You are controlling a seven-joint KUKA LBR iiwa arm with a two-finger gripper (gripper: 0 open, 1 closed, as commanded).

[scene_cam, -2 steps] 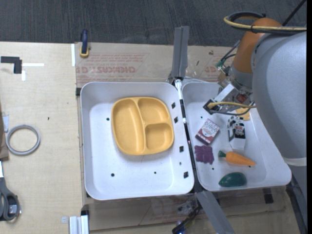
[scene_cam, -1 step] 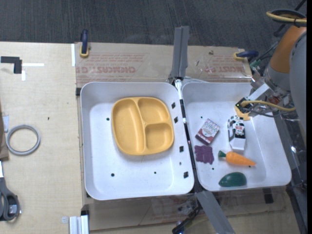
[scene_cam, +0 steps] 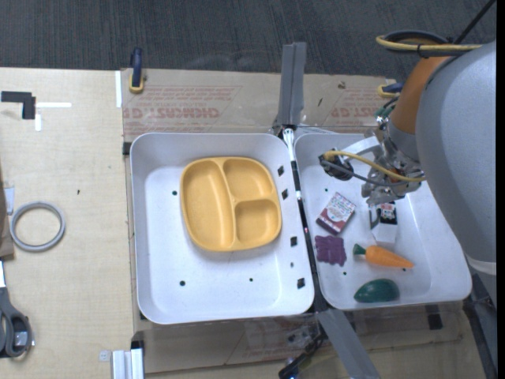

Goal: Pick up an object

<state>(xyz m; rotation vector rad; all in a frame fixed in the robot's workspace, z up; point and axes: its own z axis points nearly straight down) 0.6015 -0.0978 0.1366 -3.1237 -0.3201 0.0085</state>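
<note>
My gripper [scene_cam: 384,210] hangs low over the middle of the right bin [scene_cam: 442,235], under the grey arm with its orange band. Just left of it lies a small red and white card box [scene_cam: 337,212]. An orange toy carrot [scene_cam: 383,257] lies just below the gripper, toward the bin's front. A purple object [scene_cam: 331,249] rests left of the carrot, and a dark green rounded object [scene_cam: 376,290] sits at the front edge. A small white and black piece right under the gripper is too unclear to name.
The left bin [scene_cam: 158,275] holds a yellow divided plate [scene_cam: 230,203]. A raised divider [scene_cam: 298,212] separates the two bins. A grey tape ring [scene_cam: 35,226] and scissors [scene_cam: 12,330] lie on the bench at far left.
</note>
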